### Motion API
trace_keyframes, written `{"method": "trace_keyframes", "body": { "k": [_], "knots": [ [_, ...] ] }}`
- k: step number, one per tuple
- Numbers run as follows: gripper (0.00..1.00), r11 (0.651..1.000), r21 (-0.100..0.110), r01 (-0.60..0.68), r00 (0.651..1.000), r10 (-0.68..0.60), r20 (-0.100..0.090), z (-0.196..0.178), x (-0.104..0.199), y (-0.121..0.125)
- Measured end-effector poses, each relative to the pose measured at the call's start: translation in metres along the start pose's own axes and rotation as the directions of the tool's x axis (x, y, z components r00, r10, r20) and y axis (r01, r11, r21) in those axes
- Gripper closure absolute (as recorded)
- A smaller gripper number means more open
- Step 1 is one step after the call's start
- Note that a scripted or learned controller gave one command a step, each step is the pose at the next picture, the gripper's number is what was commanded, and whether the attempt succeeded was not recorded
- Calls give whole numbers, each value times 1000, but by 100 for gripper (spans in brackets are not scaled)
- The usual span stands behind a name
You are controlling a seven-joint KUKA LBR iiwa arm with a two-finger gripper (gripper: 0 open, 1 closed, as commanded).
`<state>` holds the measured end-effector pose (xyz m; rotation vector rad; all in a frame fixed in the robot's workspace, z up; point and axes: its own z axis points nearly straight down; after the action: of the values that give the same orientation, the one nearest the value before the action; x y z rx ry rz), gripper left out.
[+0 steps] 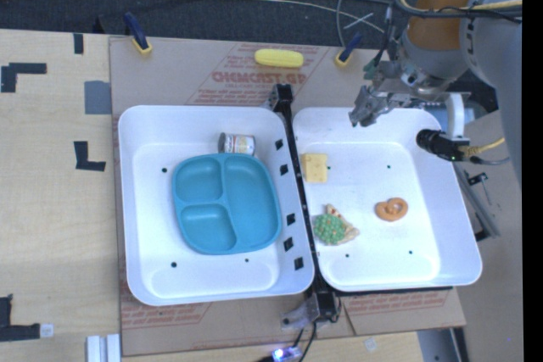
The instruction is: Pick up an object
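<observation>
My gripper hangs over the far edge of the right bin, open with nothing between its fingers. In that bin lie a yellow cheese block near the left wall, an orange pretzel-like ring in the middle, and a pizza slice with green topping toward the front left. The cheese block is the closest of these to the gripper, below and to its left. The left bin holds a blue divided plate and a small tin can lying on its side behind the plate.
A yellow banana-shaped object lies on the cardboard behind the bins. Two clamps pin the cardboard's far edge. A black divider runs between the bins. Cables loop above the arm's wrist.
</observation>
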<state>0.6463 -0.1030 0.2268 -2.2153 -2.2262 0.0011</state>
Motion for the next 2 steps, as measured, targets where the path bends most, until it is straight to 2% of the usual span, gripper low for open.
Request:
{"method": "trace_keyframes", "body": {
  "k": [1,2],
  "knots": [
    [100,1000,1,1,1000,-1,-1,11,55,0],
    [100,1000,-1,2,1000,-2,-2,0,108,5]
  ]
}}
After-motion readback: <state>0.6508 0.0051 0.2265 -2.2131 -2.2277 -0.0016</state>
